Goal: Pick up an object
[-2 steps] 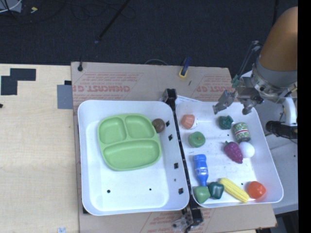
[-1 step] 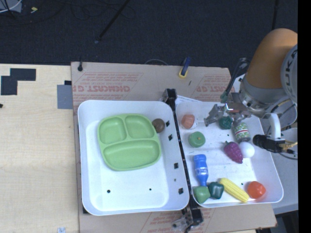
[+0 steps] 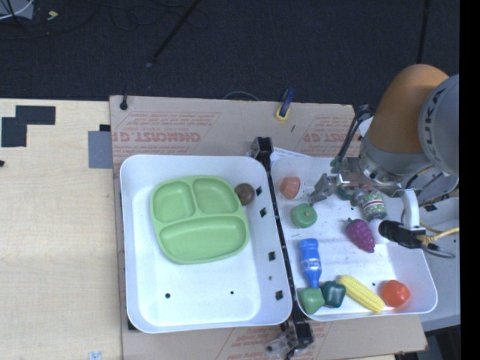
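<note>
A: Around the gripper [image 3: 324,188]?
B: Hangs low over the upper part of the right bin [image 3: 427,272], at the end of the arm [image 3: 409,122] reaching in from the right. Just left of it, a pink ball [image 3: 290,187]; just below, a green apple [image 3: 304,215]. Both near the fingertips, neither between them.

A: Gripper state?
B: Fingers look slightly parted, nothing visible between them. Too small and dark to be sure, so cannot tell.

A: Anything in the way?
B: Cables and a black fitting [image 3: 401,233] along the bin's right side, beside the purple grapes [image 3: 361,234]. A black divider [image 3: 276,231] running between the two bins, just left of the ball and apple.

A: Rest of the right bin?
B: A blue bottle [image 3: 309,259] lying below the apple. Along the bottom wall, left to right: a light green pepper [image 3: 310,299], a darker green piece [image 3: 333,295] touching it, a yellow corn cob [image 3: 359,292], an orange-red tomato [image 3: 395,293].

A: Left bin [image 3: 142,276]?
B: Holds a green three-part tray [image 3: 199,219], nothing in its compartments. A brown ball [image 3: 244,193] resting against the tray's upper right corner.

A: Underneath?
B: Cardboard [image 3: 195,130] under both bins, on the pale worktop [image 3: 52,238]. A blue and yellow clip [image 3: 284,104] at the cardboard's top edge.
</note>
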Robot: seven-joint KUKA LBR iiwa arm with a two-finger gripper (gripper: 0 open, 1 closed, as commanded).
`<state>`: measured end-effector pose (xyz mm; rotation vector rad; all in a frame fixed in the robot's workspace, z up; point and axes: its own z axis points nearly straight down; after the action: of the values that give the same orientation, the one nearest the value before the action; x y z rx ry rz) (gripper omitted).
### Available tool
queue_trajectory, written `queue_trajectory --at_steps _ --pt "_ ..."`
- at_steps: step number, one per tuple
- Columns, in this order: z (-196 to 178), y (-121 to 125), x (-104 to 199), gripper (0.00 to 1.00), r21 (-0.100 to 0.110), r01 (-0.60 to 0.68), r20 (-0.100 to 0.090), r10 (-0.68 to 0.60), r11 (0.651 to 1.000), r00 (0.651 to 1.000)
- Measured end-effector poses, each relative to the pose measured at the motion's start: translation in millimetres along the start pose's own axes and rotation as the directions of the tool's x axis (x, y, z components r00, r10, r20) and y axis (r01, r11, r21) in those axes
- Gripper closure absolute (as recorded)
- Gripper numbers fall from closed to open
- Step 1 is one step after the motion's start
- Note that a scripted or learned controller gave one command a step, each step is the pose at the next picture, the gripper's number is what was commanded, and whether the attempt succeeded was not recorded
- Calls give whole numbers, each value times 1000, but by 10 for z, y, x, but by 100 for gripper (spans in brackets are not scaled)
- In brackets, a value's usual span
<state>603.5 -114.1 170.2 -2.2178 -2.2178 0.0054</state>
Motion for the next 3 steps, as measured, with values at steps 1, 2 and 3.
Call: queue_trajectory --at_steps 1,2,3 --pt "582 41 21 0 -9 0 -7 0 1000 1000" --pt "768 95 33 0 -20 3 0 -3 1000 1000" --pt "729 36 10 100 -2 -4 -1 4 1000 1000"
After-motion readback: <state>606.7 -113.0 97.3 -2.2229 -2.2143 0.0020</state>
